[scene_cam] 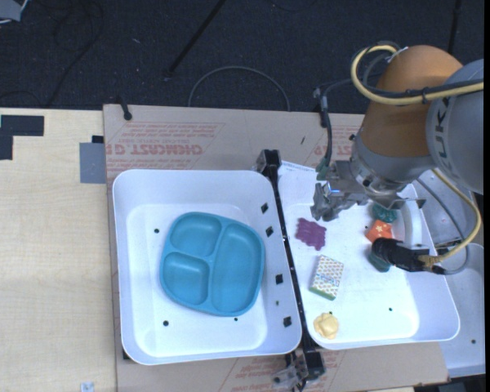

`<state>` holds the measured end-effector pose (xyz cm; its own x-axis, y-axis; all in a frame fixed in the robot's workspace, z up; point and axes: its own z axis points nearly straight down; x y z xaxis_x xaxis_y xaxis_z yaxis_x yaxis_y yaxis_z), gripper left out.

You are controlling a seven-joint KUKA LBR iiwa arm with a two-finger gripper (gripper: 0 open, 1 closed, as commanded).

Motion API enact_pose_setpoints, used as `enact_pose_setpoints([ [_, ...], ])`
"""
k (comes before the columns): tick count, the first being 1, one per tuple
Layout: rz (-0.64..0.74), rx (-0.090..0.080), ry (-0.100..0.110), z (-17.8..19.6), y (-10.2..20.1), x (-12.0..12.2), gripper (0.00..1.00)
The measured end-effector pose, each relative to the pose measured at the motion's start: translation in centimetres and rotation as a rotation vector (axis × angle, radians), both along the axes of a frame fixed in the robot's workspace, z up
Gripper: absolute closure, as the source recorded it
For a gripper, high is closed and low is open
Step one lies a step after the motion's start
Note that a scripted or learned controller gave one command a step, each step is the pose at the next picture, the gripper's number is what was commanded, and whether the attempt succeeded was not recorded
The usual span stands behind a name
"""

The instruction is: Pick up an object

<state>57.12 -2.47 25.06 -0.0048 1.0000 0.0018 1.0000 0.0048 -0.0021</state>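
The gripper [328, 204] hangs over the upper part of the right bin [429, 321] with nothing seen between its fingers, though how far apart they stand I cannot tell; the purple object [311, 233] lies just below and slightly left of it on the bin floor, apart from the fingertips. Further down lie a patterned small box [327, 276] and a yellow object [326, 326], with an orange and green item [381, 229] to the right under the arm; the left bin [139, 317] holds a blue divided plate [212, 263]; the cardboard [171, 141] beneath carries mirrored red lettering, not clearly legible.
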Motion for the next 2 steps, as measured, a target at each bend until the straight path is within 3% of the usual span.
enact_pose_setpoints([
  [2,-0.001,-0.001,0.003,-2.0,10.5,0.1,1.00],
])
